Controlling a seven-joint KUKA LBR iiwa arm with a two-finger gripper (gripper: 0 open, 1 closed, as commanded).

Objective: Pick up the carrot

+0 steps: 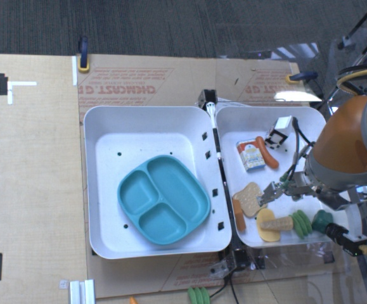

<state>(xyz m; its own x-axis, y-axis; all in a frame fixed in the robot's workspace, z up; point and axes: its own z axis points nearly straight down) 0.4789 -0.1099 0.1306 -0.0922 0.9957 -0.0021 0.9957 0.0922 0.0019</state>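
Jaws (270, 194): open, holding nothing, over the right bin's (310, 116) middle. Carrot (239, 217) lies along that bin's left wall, near front corner, beside bread (249, 198). Prob. light, stiff, smooth plastic; pinch mid-length, across its width.

We see the arm (351, 138) cut off by the right edge, the carrot (239, 217) partly tucked under the bread slice (249, 199), the small packet's (253, 156) label too blurred to read, the jaws' state unclear to us
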